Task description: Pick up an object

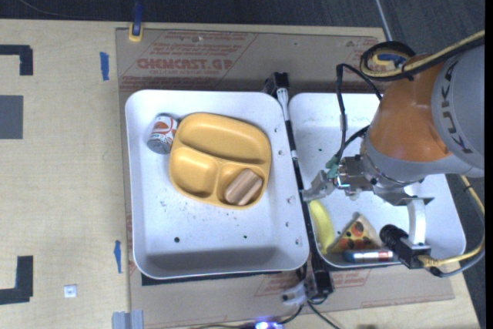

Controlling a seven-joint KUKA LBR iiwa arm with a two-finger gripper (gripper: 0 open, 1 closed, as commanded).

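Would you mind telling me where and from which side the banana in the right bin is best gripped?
Grip the banana across its narrow width near the middle, coming straight down from above. It lies flat and lengthwise close to the right bin's left wall, with the pizza slice toy just to its right, so a sideways approach looks cramped. The gripper hangs just above its upper end.

Camera view: single fixed camera, mounted above my bench, looking down at a slant. Frames both white bins whole, left bin and right bin, with bench board and a dark floor strip beyond. My arm enters from this view's right. Middling range.
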